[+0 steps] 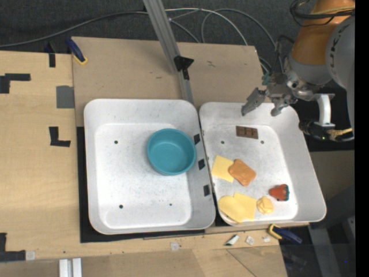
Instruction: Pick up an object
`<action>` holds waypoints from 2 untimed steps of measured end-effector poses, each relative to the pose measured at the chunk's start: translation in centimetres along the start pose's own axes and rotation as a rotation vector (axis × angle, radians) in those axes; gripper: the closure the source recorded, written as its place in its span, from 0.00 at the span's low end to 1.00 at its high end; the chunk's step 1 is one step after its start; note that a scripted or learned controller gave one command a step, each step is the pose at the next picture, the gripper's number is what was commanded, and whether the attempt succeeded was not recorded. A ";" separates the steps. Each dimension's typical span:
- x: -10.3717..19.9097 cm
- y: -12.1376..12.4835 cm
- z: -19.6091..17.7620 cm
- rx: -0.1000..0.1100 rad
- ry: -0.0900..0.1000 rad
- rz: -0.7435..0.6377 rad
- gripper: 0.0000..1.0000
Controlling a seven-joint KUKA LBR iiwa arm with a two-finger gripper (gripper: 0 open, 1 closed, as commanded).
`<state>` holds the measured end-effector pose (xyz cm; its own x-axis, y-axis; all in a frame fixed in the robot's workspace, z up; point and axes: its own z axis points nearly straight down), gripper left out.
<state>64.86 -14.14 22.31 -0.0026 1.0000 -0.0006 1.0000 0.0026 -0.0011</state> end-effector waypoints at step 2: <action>0.8 -0.8 5.8 0.006 0.001 0.001 0.00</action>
<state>64.01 -13.38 16.55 -0.0021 1.0000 0.0002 1.0000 0.0021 -0.0075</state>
